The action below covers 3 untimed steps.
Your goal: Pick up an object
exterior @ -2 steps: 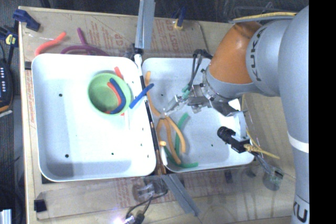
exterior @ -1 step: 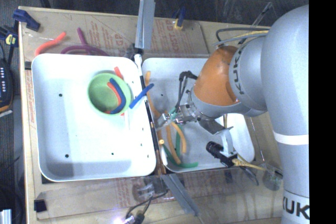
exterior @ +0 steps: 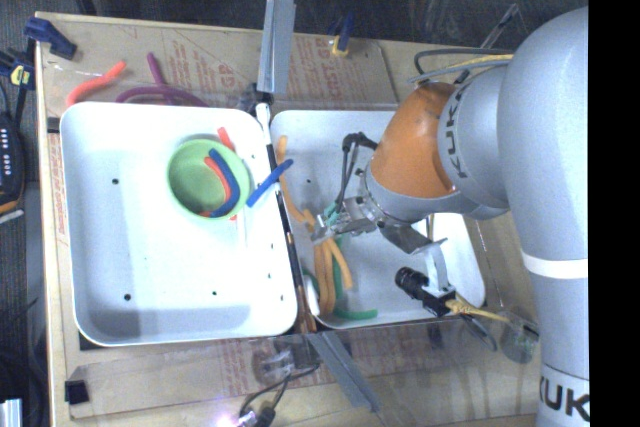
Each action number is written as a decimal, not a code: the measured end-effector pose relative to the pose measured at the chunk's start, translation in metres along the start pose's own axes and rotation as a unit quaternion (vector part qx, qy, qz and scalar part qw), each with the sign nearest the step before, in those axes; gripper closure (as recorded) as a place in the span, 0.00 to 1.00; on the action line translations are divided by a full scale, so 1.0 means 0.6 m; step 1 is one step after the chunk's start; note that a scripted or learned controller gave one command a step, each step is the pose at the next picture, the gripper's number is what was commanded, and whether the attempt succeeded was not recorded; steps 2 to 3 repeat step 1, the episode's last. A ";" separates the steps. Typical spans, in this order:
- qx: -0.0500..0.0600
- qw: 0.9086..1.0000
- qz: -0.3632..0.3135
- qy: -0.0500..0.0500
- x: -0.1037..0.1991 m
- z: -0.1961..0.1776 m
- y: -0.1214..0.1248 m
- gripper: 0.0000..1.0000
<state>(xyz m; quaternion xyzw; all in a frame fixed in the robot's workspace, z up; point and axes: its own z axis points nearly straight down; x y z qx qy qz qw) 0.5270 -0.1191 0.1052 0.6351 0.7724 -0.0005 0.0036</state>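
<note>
- Pincer [exterior: 335, 223]: one, on the only arm [exterior: 470, 150]; set low in the right bin [exterior: 320, 140], near its left wall; whether it is open or closed cannot be told.
- Orange loop [exterior: 332, 265]: taken as the likeliest thing to be picked; it is found in the right bin, just beside the pincer on the side of the bin's near edge, possibly touching it; its long axis runs from the pincer toward that near edge, roughly parallel to the wall between the bins; a short reach along that line is judged sufficient.
- Bins: two, side by side; the left bin [exterior: 110, 245] lies well apart from the pincer.
- Green bowl [exterior: 195, 175]: one, in the left bin.
- Red curve [exterior: 215, 210]: one, counted in the bowl.
- Blue curve [exterior: 238, 177]: one, counted in the bowl.
- Blue stick [exterior: 268, 185]: one, laid aslant across the wall shared by the bins.
- Green strip [exterior: 352, 314]: one, along the near wall of the right bin, beyond the loop.
- Orange bit [exterior: 283, 153]: one, by the shared wall; further orange pieces there cannot be counted surely.
</note>
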 end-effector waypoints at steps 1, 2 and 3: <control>0.003 0.999 0.036 0.004 0.041 -0.144 0.127 1.00; 0.003 0.999 0.036 0.004 0.041 -0.144 0.127 1.00; 0.003 0.999 0.036 0.004 0.041 -0.144 0.127 1.00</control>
